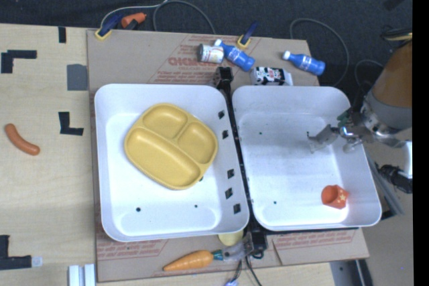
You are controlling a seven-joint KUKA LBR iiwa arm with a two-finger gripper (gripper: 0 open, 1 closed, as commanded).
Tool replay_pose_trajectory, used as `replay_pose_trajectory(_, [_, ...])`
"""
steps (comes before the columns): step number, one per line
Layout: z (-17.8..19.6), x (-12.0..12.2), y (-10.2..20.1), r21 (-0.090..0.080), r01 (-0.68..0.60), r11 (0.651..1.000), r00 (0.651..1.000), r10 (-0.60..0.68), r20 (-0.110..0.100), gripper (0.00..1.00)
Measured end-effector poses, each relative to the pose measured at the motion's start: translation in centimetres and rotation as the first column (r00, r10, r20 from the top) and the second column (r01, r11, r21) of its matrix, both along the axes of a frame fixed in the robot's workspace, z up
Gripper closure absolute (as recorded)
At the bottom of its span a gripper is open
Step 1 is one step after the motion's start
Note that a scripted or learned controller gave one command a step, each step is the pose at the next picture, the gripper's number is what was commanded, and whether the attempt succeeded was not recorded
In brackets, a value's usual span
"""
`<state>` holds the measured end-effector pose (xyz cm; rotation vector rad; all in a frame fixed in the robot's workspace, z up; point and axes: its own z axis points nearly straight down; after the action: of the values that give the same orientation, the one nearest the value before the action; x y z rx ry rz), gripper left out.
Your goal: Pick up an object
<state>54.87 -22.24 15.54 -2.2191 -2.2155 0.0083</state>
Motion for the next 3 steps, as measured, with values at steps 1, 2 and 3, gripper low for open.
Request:
replay_pose_trajectory(1, [-2.3, -5.3, -0.1, 0.001, 0.001, 1.0, 1.0, -0.001, 0.001, 0.0])
replay_pose_trajectory(2, [-6.7, 0.4, 1.8, 0.0, -0.006, 1.0, 1.0, 0.006, 0.008, 0.0])
replay_pose_trajectory(3, [-6.9, 7.0, 8.9, -0.004, -0.01, 1.0, 1.0, 0.01, 0.015, 0.0])
